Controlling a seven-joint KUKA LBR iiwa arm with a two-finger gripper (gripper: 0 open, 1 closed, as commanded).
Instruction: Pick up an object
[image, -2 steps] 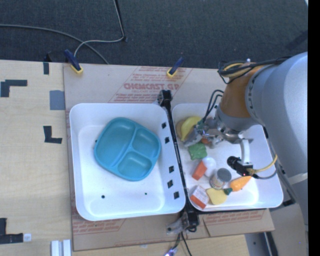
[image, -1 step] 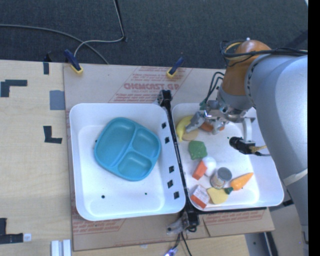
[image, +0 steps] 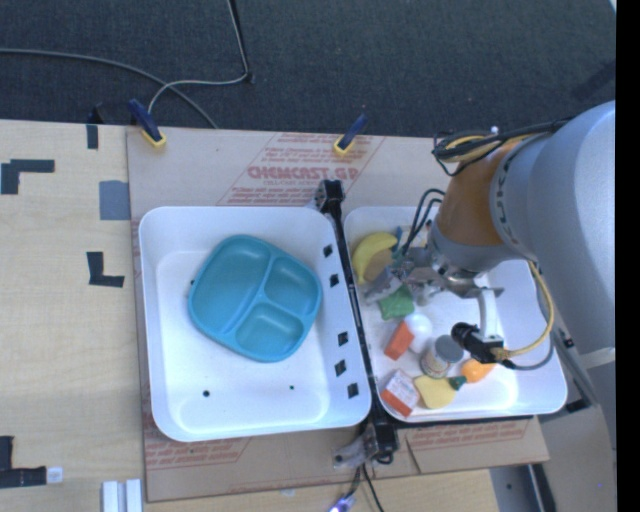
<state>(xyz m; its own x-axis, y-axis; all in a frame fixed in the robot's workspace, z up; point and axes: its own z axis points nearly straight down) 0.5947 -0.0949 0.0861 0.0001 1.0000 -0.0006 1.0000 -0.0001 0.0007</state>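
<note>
Down over the right bin (image: 530, 395) the grey arm (image: 560, 200) reaches from the right, its orange band (image: 470, 205) above the wrist and the claw (image: 400, 278) lowered among the small things at that bin's left side, by the divider between the bins; cables loop around the wrist. Whether the claw is apart or together I cannot tell, for the wrist and clutter hide it. Just left of the claw, touching or nearly so, lies a yellow banana-shaped toy (image: 372, 252), curved and lying flat. Just below the claw sits a green block (image: 396, 305), and further below it an orange piece (image: 399, 340), a small round can (image: 441, 355), a yellow wedge (image: 435, 392) and a red-and-white packet (image: 400, 393). Well to the claw's left, in the left bin (image: 170, 400), rests a blue divided plate (image: 256, 297). Both bins stand on the desk (image: 60, 330) over brown cardboard.
</note>
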